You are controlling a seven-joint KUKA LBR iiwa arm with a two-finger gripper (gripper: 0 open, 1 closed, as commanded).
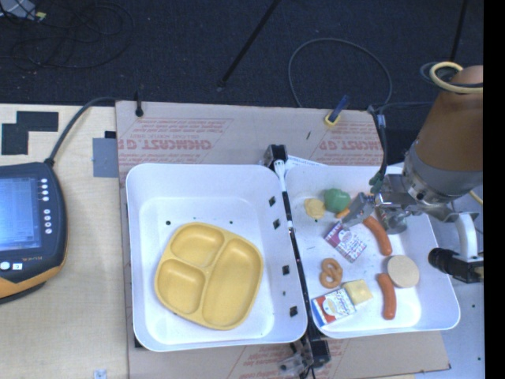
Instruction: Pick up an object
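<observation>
Approach step: your tool hung low over the right bin w/ fingers spread, nothing between them, just above the purple packet beside a sausage. Next, probably: descend, close on packet.

Light is even and fairly bright over the two white bins, which come close to washing out: the left bin and right bin show little surface texture. Shadows are soft and short, hugging the inner walls of the bins and the underside of the yellow tray. The dark floor at the top is dim and grainy, its cables barely legible. The screen at far left glows pale blue. Focus is mildly soft throughout, small printing is unreadable, and the arm looks slightly blurred.
</observation>
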